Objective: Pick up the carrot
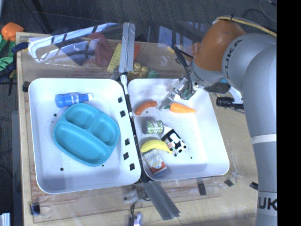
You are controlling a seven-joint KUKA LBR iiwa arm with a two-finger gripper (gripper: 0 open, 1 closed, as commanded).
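**Gripper beside carrot, right bin**

Gripper: mine, lowered into the right bin; whether my jaws are spread or closed I cannot tell.

Carrot: lying flat just beside my fingertips, near the bin's far side. Likely a light, rigid, smooth plastic toy; best pinched across its thicker middle, since the taper could slip.

Sausage: close by on the left.

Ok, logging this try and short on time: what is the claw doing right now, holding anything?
Claw: low in the right bin, just left of the carrot; grip state cannot be told, and no carrot shows between its tips.
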